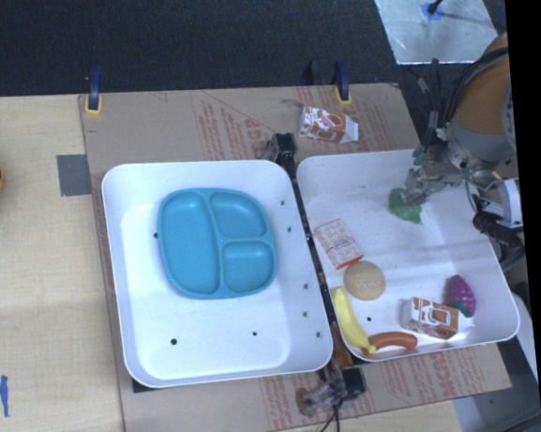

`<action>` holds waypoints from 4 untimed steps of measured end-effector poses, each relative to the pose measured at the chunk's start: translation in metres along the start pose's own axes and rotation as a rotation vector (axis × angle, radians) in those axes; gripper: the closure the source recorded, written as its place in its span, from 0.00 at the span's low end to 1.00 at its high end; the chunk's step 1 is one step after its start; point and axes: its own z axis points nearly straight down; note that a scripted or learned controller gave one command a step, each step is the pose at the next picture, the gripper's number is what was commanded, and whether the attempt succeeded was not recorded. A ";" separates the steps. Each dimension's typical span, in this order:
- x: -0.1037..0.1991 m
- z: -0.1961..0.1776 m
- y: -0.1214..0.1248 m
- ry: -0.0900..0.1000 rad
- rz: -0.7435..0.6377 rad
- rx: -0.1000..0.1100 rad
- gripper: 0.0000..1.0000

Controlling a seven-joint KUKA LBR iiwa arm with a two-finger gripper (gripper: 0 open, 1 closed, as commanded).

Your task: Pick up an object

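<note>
Gripper (418, 184) at upper right of right bin (488, 332), low over a green object (405, 205) and touching or just above it; finger spread can't be told, grip on the object not visible. Arm (482, 107) enters from right edge. Lower in the same bin: red-white packet (338, 243), tan ball (364, 280), banana (348, 320), hot dog (392, 343), small carton (434, 317), purple fruit (460, 294). Left bin (151, 352) holds a blue divided plate (216, 241). Another packet (328, 125) lies on cardboard above the bins, upper centre.
</note>
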 end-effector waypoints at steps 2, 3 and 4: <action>0.048 0.009 0.010 0.002 0.004 0.001 0.00; 0.026 -0.005 0.010 0.001 0.007 -0.002 0.00; 0.017 0.011 0.009 0.002 0.007 0.001 0.00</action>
